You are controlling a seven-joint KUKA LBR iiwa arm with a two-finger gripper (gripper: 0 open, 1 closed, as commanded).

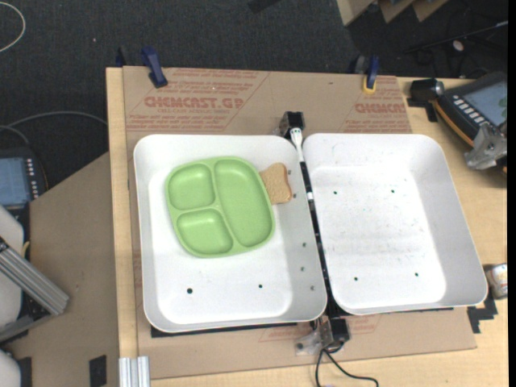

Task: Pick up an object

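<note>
A light green divided plate with three compartments lies in the left white bin, toward its upper middle. A small tan piece that looks like a slice of bread or a cracker rests against the plate's upper right rim, partly on the bin floor.
The right white bin sits beside the left one, sharing a dark seam. Both rest on a cardboard sheet held by blue and yellow clamps. A tablet-like device lies at the far right, metal framing at the lower left.
</note>
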